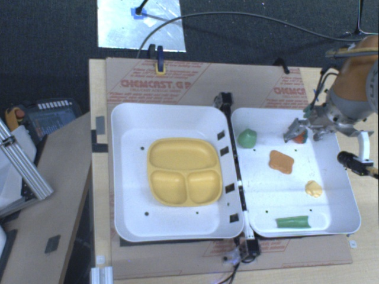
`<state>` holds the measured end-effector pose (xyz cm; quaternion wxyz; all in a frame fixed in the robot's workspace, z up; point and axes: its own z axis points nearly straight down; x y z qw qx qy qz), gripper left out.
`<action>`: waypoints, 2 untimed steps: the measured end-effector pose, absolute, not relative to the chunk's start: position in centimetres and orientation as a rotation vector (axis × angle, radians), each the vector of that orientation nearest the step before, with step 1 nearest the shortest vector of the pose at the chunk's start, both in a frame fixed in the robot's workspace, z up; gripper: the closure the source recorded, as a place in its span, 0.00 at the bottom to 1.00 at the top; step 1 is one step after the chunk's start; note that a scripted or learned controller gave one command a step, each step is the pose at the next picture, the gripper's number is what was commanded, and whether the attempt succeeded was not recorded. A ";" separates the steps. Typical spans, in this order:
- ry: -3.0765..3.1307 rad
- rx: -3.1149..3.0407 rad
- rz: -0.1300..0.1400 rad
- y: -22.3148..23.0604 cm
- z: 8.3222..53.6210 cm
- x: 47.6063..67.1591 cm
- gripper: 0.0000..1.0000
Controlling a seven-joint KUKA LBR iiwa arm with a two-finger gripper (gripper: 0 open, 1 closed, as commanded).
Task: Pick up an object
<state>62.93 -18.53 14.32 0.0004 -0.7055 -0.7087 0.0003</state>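
Note:
My gripper (303, 135) hangs low over the far right part of the right bin (340, 188), its fingers spread apart and open. A small red-orange object (300, 138) lies on the bin floor between the fingers, partly hidden by them. In the same bin are a green round object (247, 138) at the far left, an orange flat piece (281, 161) in the middle, a small yellow lump (314, 188) to the right and a green bar (292, 221) near the front edge.
The left bin (127, 158) holds a yellow plate (180, 170) with three compartments. A black divider with clips (231, 158) runs between the two bins. Cardboard (177, 81) lies under both bins, and a control pendant (50, 117) sits at the left.

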 end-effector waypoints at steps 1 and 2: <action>-2.225 -2.216 0.002 -18.4 9.1 62.9 0.00; -2.232 -2.219 -0.004 -18.5 10.6 63.1 1.00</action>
